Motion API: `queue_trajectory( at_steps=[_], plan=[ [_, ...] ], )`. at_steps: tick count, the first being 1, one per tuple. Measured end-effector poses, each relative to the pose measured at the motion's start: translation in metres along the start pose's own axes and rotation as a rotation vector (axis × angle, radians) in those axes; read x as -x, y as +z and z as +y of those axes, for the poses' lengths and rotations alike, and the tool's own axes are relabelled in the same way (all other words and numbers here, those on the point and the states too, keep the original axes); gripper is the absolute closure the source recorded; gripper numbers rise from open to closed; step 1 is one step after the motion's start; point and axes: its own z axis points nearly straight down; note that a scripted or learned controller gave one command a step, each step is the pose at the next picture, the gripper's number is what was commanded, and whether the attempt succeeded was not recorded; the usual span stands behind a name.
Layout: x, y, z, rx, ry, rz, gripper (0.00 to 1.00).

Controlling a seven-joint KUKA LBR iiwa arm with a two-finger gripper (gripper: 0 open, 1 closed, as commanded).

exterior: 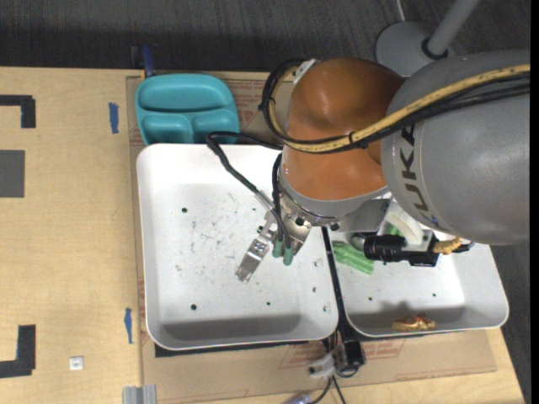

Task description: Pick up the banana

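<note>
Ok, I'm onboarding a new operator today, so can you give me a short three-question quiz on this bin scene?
1. True or false: the gripper is over the bin on the view's left.
2. What sits just behind that bin? A) a teal tray B) a red cup C) a cardboard box
3. Which bin holds the green object?

Key: 1 true. 2 A. 3 the bin on the view's right.
</note>
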Motion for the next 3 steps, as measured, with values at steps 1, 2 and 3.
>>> queue_trajectory(
  at_steps=[1, 2, 3],
  plan=[
    [-0.028, 0.183, 0.04, -0.002, 0.085, 0.002, 0.0],
    [-0.032, 0.172, 0.041, -0.006, 0.081, 0.016, 1.0],
    [-0.032, 0.163, 0.042, -0.004, 0.082, 0.015, 1.0]
  ],
)
